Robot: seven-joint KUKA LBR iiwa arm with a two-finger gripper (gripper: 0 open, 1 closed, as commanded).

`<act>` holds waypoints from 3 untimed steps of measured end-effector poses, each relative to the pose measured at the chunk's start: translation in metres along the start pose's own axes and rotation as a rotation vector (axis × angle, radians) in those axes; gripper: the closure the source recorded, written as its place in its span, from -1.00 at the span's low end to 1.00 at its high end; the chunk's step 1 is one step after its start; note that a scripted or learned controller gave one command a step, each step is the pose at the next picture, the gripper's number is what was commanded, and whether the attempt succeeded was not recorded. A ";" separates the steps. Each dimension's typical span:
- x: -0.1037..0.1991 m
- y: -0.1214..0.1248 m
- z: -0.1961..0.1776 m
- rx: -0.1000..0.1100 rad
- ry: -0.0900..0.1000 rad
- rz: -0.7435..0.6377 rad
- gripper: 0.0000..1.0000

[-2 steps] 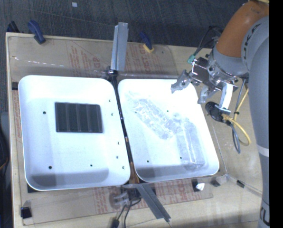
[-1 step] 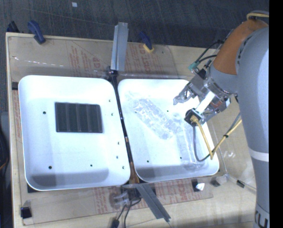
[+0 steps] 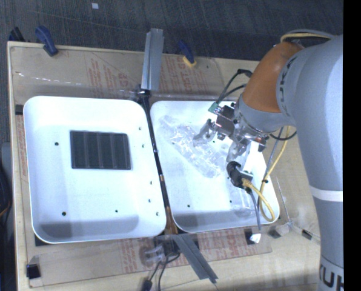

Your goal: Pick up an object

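Right now you can see the arm point(image 3: 301, 83) reaching in from the right side of the frame so that its gripper point(image 3: 220, 132) hangs low over the right bin point(image 3: 186, 217), close to the clear plastic thing point(image 3: 189, 144) it probably wants to grab. That see-through thing lies in the upper middle of the right bin, just left of the claw, but you cannot tell how the claw is set. The left bin point(image 3: 41, 162) has a dark ribbed pad point(image 3: 100, 150) lying flat in its middle.
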State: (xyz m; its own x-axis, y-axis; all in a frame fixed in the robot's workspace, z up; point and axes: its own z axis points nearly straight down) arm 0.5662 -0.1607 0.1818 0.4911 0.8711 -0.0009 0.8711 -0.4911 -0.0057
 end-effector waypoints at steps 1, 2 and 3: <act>-0.028 0.018 -0.084 -0.004 0.001 0.001 -1.00; -0.050 -0.023 -0.043 0.002 0.000 0.368 -1.00; -0.033 -0.074 0.025 0.003 0.001 0.799 -1.00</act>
State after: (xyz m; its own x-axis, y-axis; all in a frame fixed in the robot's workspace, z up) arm 0.4850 -0.1532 0.1573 0.9667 0.2560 -0.0053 0.2559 -0.9667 -0.0061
